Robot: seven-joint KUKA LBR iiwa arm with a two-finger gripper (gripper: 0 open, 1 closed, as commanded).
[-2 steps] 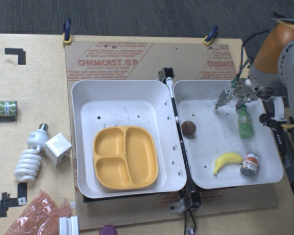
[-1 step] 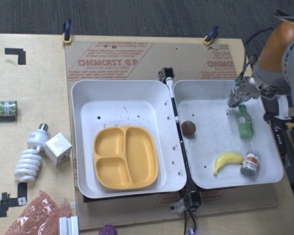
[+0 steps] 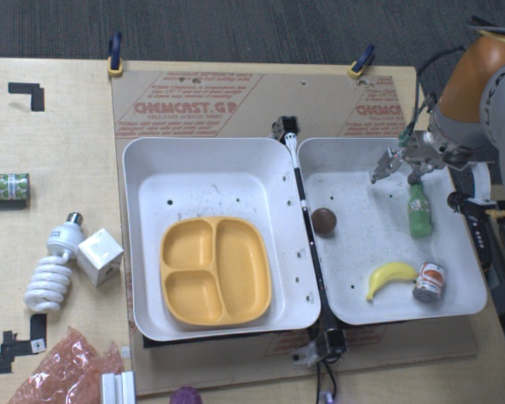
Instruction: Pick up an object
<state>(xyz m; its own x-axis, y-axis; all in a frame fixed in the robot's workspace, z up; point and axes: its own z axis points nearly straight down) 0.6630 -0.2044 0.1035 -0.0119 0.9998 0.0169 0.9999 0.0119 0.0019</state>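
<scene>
In the right bin point(image 3: 353, 305) lie a green bottle point(image 3: 419, 213), a yellow banana point(image 3: 390, 278), a small red and white can point(image 3: 429, 282) and a brown ball point(image 3: 323, 220). My gripper point(image 3: 401, 170) hangs over the bin's far right part, just beyond the top of the green bottle. Its fingers stand open, one finger point(image 3: 381, 170) pointing left and the other close to the bottle's cap. Nothing is between them.
The left bin point(image 3: 143, 251) holds a yellow divided plate point(image 3: 215, 269). Left of the bins, on the bench, lie a white spiral bulb point(image 3: 50, 272), a white cube point(image 3: 99, 256), a green can point(image 3: 9, 188) and a pink mesh bag point(image 3: 63, 369).
</scene>
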